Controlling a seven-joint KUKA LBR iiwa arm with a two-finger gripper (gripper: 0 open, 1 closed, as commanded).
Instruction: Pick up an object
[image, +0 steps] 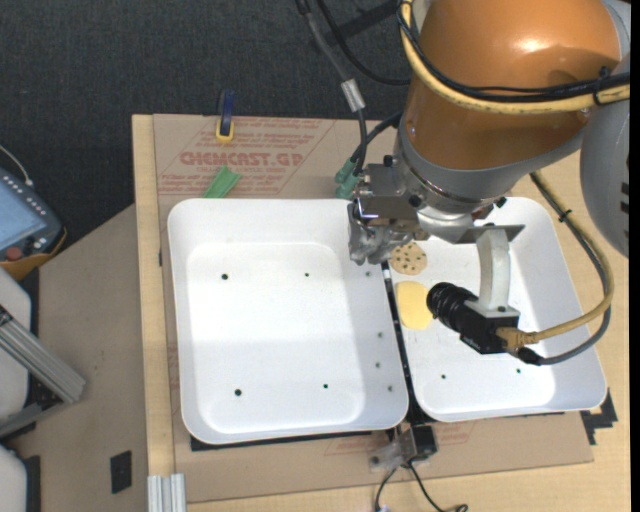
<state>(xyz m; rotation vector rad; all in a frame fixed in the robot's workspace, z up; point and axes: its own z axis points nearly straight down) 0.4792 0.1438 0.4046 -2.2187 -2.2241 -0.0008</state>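
A round tan cracker with dark dots (407, 261) lies in the right bin (560, 390) near its left wall. Just below it rests a pale yellow oval object (411, 305). My gripper (372, 247) hangs over the divide between the two bins, right beside the cracker on its left. The big orange and grey wrist (500, 90) looms above and hides the bin's back part. A black cylindrical attachment (465, 316) sticks out next to the yellow object.
The left bin (200, 330) shows a bare white floor with small dark dots. A green clip (221, 182) and a blue-yellow clamp (226, 120) sit on the cardboard behind it. Cables run along the right side.
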